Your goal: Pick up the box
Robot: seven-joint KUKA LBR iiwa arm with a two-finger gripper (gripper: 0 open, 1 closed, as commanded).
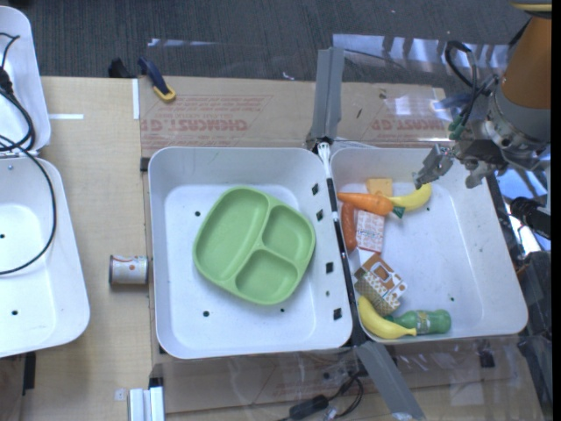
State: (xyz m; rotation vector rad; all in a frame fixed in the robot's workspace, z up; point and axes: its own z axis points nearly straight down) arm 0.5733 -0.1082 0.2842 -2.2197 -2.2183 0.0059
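Brown box point(381, 281) lies against a banana point(383, 319); our claw point(451, 167), spread and holding nothing upper right, could snag fruit instead.

The arm point(529, 68) is grey with an orange band above its wrist; black cables point(462, 60) loop beside it, above metal fingers point(429, 167).

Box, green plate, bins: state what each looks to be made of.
Box: probably printed cardboard, matte; flat faces, sharp corners and brown-and-white print suggest it. Green plate: likely moulded plastic, smooth with a soft sheen; uniform colour, rounded compartment ridges. Bins: seemingly thin white plastic, slightly glossy; rounded corners and light reflections on the walls, though painted metal cannot be excluded.
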